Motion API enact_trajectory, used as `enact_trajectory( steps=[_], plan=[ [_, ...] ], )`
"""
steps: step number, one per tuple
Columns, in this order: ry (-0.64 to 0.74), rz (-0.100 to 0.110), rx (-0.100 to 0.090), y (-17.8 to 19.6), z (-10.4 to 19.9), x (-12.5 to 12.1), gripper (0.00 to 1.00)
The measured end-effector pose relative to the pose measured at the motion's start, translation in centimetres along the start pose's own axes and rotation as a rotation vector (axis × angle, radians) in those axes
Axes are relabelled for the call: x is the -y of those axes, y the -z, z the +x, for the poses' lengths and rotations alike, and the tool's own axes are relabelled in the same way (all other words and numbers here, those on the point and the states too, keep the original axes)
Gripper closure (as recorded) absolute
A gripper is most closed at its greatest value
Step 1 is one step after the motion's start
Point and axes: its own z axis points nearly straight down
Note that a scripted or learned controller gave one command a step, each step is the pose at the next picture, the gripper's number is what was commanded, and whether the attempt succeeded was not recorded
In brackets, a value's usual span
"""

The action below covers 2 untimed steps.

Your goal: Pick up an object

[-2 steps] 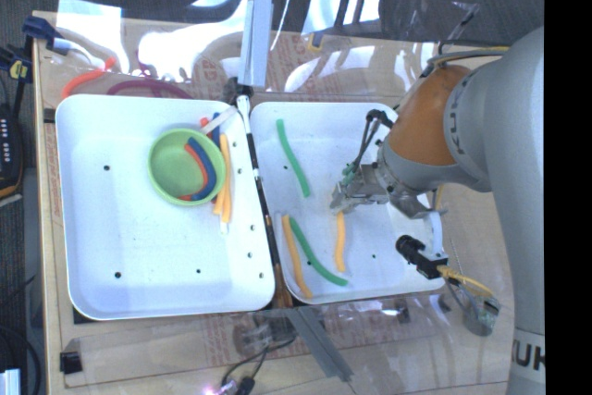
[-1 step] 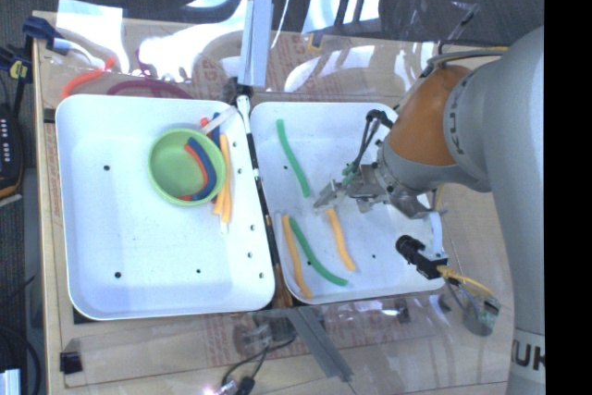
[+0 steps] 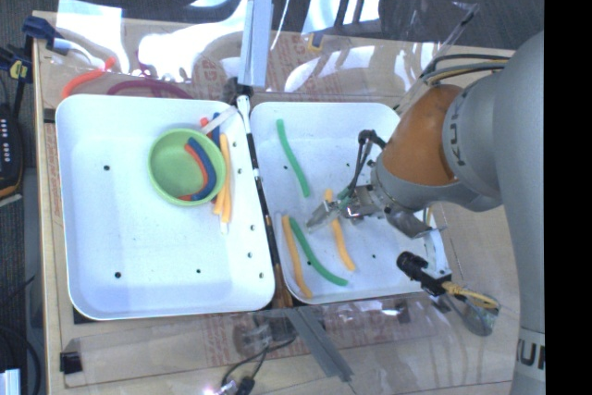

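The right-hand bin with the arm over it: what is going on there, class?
A grey KUKA arm reaches in from the right, and its gripper is low over the right bin, among loose green and orange strips. An orange strip lies just beside its tip, a long green strip further up. Whether it holds anything cannot be told. The left bin holds a green bowl with more coloured pieces.
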Motion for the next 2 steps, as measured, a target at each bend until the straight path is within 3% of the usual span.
enact_trajectory(
  steps=[1, 2],
  plan=[
    [0.006, 0.0, 0.002, 1.1, -0.1, -0.1, 1.0],
    [0.254, -0.004, 0.004, 12.0, -2.1, -6.8, 1.0]
  ],
)
